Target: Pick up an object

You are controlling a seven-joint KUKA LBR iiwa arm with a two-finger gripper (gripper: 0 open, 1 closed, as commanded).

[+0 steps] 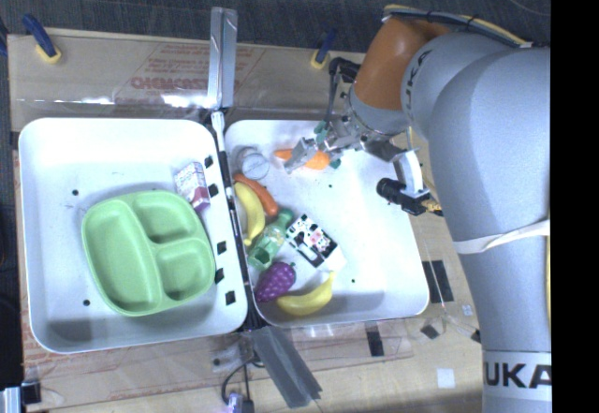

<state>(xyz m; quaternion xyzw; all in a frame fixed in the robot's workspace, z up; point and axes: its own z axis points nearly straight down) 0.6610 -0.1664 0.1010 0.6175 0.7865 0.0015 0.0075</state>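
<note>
The jaws cannot be told spread from pressed together: the gripper (314,151) hangs low at the far end of the right bin (393,257), with an orange piece (319,161) right at its tip, perhaps a carrot, though a grasp is not visible. So the pick looks under way, not done; the lift is left. By size: the left bin (47,177) bears a green divided tray (150,252); then two bananas (304,299), purple grapes (275,281), a small patterned box (312,239)
</note>
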